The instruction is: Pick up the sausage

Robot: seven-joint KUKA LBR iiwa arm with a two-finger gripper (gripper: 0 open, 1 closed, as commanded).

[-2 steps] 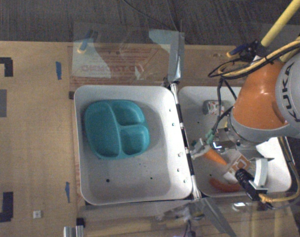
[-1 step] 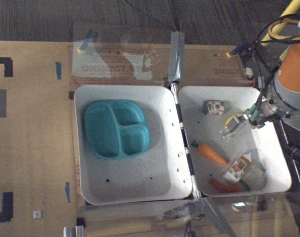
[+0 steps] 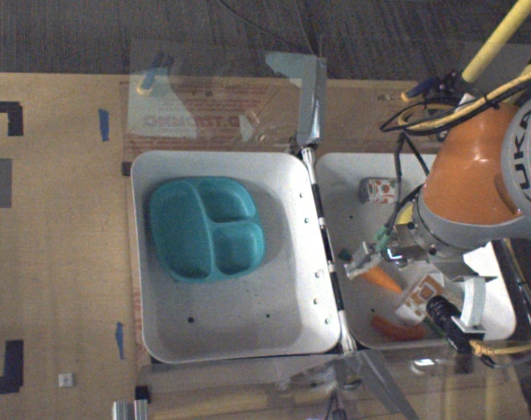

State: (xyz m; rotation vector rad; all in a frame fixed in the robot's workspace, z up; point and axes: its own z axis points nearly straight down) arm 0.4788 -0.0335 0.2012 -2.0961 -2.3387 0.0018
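Observation:
The sausage [image 3: 398, 328], a short reddish-brown link, lies near the front wall of the right bin [image 3: 352, 178]. My gripper [image 3: 363, 262] hangs low over the left-middle part of that bin, up and left of the sausage and apart from it. An orange carrot-like piece [image 3: 384, 279] lies just under and beside the gripper. The grey wrist and the orange band [image 3: 475, 169] cover much of the bin's right side.
A small can [image 3: 378, 189] stands at the back of the right bin. A small white and orange carton [image 3: 420, 297] lies right of the carrot, just above the sausage. The left bin [image 3: 248, 322] holds a teal divided plate [image 3: 207, 227].

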